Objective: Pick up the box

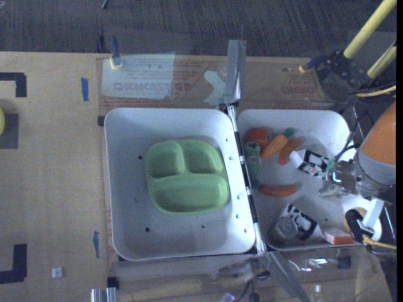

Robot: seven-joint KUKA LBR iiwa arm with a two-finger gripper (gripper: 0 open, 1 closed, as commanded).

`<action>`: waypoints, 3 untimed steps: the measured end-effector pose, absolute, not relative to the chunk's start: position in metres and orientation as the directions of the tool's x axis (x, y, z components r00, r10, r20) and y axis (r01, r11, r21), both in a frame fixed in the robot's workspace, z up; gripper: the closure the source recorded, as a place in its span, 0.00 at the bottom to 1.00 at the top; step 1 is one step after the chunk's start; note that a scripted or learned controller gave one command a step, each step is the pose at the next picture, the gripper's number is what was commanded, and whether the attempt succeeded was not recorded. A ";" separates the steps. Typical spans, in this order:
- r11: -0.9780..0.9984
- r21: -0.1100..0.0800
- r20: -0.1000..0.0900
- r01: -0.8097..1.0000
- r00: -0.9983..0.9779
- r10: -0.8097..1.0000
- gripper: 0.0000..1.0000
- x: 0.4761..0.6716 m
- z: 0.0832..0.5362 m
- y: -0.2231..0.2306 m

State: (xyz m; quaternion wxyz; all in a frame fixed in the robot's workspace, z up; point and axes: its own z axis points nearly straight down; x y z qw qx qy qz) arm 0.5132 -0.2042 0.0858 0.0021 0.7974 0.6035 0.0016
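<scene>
Jaws' state impossible to tell, gripper (343,180) hovering in right bin (327,121), box (311,163) lying just beside it, carrots (275,145) crowding nearby, green tray (187,176) sitting in left bin (126,168).

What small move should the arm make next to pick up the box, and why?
Probably a short move toward the small white box with black print, then down. The gripper sits in the right white bin just right of that box, nothing visible between its fingers. An orange carrot-shaped toy lies close on the box's other side, so approach carefully.
</scene>
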 end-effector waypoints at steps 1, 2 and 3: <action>-0.535 -0.004 -0.003 0.845 0.535 0.845 1.00 0.480 0.196 -0.213; -0.057 0.000 0.001 0.998 0.057 0.998 1.00 0.480 0.085 -0.196; -0.057 0.001 -0.001 0.998 0.057 0.998 0.00 0.480 0.085 -0.197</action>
